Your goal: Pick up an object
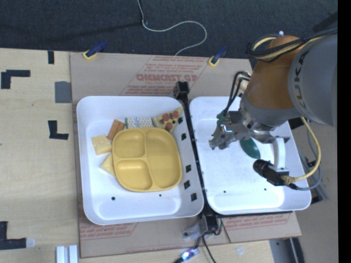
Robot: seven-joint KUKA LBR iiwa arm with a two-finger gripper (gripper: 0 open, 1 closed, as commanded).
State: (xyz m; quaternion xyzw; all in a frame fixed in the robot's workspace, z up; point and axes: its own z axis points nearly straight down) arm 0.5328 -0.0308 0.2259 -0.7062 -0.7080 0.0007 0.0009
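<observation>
Where the grey and orange arm reaches in from the right, its gripper hangs over the right bin, near that bin's left side. The gripper looks small and dark from up here, so I cannot tell if it is open or closed. Just beside it, to the right, a small blue-green thing lies on the white floor of the right bin. The arm covers part of it, so its shape is hard to make out.

The left bin has more in it. A yellow plate split into sections sits in the middle. A pale tan square lies just left of the plate. Another tan piece peeks out from under the plate's left edge. A brown piece lies tilted at the plate's top left. Along the plate's top edge are a spotted thing and a small thing with many colours, which is close to the wall between the bins.

Both bins rest on a brown cardboard sheet. A thin white cable curls on the dark cloth behind it.
</observation>
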